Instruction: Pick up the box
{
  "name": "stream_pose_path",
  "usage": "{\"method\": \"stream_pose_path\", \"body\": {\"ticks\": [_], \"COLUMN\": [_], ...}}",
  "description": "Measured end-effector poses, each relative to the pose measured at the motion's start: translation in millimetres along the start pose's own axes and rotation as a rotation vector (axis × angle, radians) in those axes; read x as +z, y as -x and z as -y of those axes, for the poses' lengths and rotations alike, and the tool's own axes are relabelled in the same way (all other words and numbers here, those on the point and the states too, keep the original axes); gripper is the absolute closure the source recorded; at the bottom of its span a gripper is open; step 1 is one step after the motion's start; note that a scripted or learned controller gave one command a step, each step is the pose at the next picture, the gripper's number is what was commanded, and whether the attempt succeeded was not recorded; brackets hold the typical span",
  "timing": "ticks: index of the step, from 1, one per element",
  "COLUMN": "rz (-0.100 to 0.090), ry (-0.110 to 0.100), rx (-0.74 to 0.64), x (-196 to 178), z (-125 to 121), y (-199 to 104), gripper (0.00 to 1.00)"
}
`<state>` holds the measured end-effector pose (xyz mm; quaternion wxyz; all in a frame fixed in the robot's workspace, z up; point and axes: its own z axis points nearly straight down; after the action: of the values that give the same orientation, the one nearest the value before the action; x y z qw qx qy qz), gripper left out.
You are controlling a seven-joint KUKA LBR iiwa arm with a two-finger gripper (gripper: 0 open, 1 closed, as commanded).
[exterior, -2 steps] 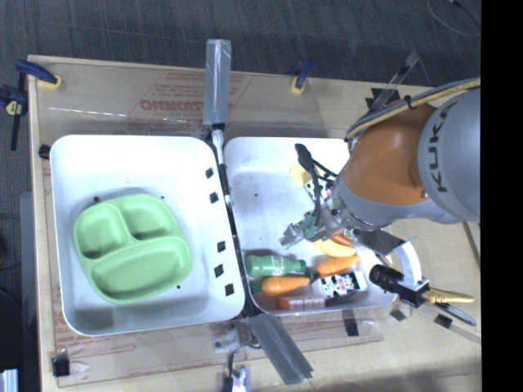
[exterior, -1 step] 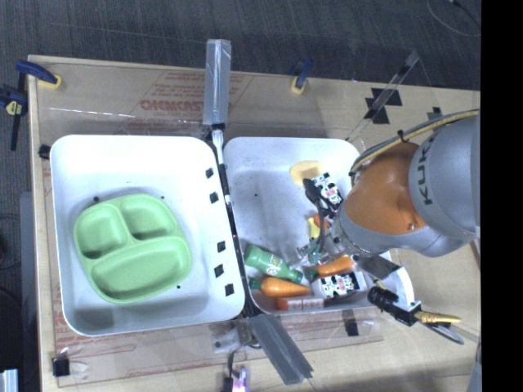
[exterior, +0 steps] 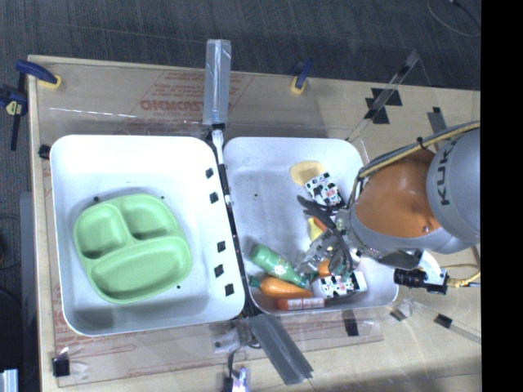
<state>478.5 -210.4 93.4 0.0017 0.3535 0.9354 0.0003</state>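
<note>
A small white box (exterior: 323, 189) with black and red print lies in the right bin (exterior: 261, 170), just below a yellow item (exterior: 306, 171). A second, similar printed box (exterior: 342, 284) lies near that bin's front wall. My gripper (exterior: 325, 250) is low in the right bin between the two boxes, under the orange wrist band (exterior: 392, 202). It hangs over a cluttered patch beside the green bottle (exterior: 273, 260). The arm hides what lies directly beneath it.
An orange carrot-shaped item (exterior: 283, 286) and a red tube (exterior: 299, 303) lie along the right bin's front wall. A green divided plate (exterior: 131, 247) sits in the left bin (exterior: 73, 158). A black divider with clips (exterior: 222, 219) separates the bins.
</note>
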Motion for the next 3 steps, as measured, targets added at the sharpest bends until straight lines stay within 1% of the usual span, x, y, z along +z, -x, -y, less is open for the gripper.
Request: {"method": "stream_pose_path", "body": {"ticks": [1, 2, 3], "rz": [-0.002, -0.002, 0.003], "ry": [-0.001, -0.001, -0.001], "rx": [-0.004, -0.308, -0.374], "x": [-50, 1, 0], "z": [1, -10, -28], "y": [0, 9, -17], "gripper": [1.00, 1.00, 1.00]}}
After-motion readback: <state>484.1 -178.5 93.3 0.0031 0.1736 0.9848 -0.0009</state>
